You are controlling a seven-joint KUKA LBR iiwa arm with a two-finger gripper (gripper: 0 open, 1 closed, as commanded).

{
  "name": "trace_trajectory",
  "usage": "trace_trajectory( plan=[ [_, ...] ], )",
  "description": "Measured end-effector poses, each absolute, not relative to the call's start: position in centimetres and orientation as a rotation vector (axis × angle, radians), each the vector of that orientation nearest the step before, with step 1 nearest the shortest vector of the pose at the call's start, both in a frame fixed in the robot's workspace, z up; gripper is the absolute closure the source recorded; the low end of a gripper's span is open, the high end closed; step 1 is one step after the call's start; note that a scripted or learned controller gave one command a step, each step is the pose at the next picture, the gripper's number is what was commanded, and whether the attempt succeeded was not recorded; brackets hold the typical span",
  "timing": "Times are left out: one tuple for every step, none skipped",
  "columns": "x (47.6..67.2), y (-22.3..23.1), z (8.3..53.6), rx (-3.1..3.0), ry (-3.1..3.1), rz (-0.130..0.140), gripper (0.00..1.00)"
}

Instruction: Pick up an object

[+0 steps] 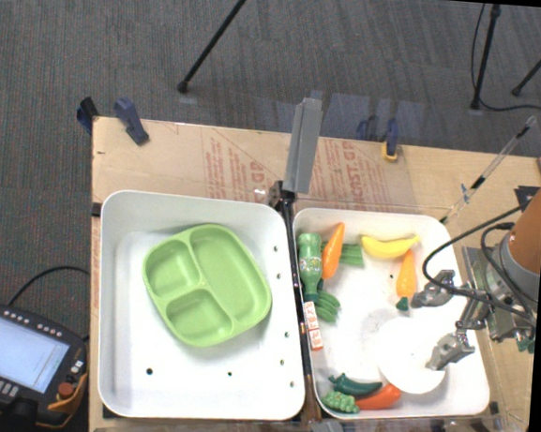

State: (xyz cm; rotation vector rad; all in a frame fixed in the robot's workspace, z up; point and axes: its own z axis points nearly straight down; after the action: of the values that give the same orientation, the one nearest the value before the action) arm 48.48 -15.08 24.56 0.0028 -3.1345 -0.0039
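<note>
The right bin (467, 392) holds several toy foods. A yellow banana (387, 245) lies at the back, with an orange carrot (333, 249) and a green bottle (308, 259) to its left. Another orange carrot (406, 276) lies just left of my gripper. A white round disc (409, 359) rests on the bin floor at the front right. My gripper (439, 321) hangs over the bin's right side, open, with its fingertips spread over the disc's far edge and nothing between them.
The left bin (108, 356) holds a green divided plate (206, 284). At the right bin's front edge lie a dark green pepper (356, 385) and an orange piece (383, 397). A green leafy toy (326, 305) sits by the dividing wall. Cables trail at the right.
</note>
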Motion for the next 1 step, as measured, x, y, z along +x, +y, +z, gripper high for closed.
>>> trace_trajectory(
  plan=[
    [47.8, -11.09, 12.38, 0.202, -3.117, -0.012, 0.0]
  ],
)
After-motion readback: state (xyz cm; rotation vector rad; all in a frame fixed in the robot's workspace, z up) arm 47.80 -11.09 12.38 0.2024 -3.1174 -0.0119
